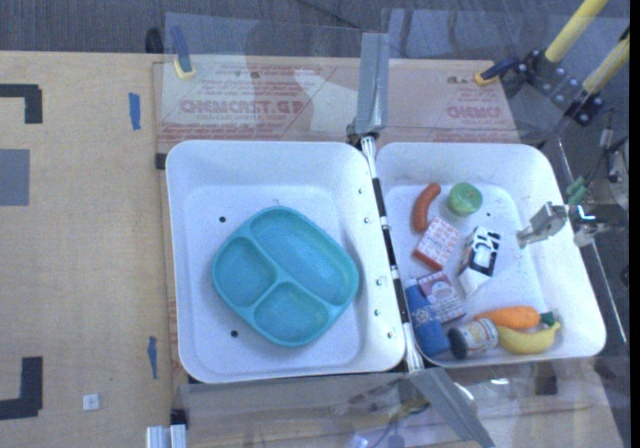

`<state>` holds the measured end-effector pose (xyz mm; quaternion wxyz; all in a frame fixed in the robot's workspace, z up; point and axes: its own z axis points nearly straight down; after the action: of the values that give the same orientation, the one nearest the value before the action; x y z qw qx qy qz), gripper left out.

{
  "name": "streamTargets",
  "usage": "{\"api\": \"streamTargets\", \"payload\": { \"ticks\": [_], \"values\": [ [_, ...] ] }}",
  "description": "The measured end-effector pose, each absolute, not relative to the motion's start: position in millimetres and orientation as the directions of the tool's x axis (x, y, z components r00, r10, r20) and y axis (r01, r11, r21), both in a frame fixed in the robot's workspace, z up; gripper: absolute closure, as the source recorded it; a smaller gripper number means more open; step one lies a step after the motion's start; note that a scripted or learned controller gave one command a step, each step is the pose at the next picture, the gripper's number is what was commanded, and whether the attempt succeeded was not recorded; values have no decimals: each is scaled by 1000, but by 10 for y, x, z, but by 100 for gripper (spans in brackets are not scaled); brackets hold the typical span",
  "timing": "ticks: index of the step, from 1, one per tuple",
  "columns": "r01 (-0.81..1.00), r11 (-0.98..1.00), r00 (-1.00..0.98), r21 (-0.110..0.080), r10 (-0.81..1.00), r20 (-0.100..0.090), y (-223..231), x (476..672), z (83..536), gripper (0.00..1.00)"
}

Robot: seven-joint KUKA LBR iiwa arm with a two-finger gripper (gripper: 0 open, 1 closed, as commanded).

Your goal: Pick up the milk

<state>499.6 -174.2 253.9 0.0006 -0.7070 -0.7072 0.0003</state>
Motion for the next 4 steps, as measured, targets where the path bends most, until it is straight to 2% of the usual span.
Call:
{"api": "streamTargets", "payload": {
  "ticks": [1, 2, 3, 4],
  "values": [
    [996, -86, 86, -3, 996, 0, -1016, 5115, 1497, 0],
    [999, -4, 4, 37, 1000, -14, -1286, 5490, 1173, 0],
    [997, 71, -71, 7, 997, -3, -1728, 5702, 871, 0],
    [998, 65, -65, 11, 998, -6, -1764, 5705, 973, 100]
  ]
}}
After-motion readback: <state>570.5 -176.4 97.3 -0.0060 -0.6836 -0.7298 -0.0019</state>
